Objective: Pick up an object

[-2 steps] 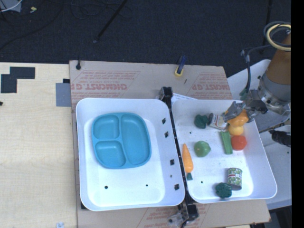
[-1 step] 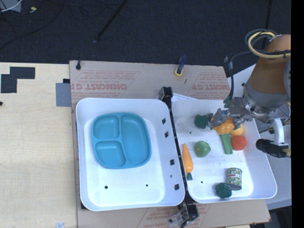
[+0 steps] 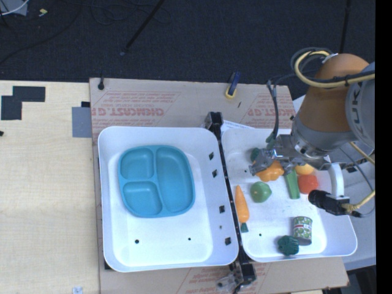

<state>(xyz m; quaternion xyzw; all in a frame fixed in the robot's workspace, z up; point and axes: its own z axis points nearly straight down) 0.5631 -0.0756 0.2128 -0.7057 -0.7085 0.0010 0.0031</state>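
End effector (image 3: 264, 160) hangs over the orange toy (image 3: 270, 173) near the right bin's (image 3: 343, 241) back edge; can't tell its state. Toy looks light, slippery; grab its middle.

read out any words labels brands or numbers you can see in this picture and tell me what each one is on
Red print on the cardboard sheet under the bins: upside down in this view, seems to read "CHEMCREST", not sure; repeated at the right.
More red print on the cardboard's near edge: too small to read.
Label on the small can: too blurred to read.
Letters on the arm: cut off, unreadable.
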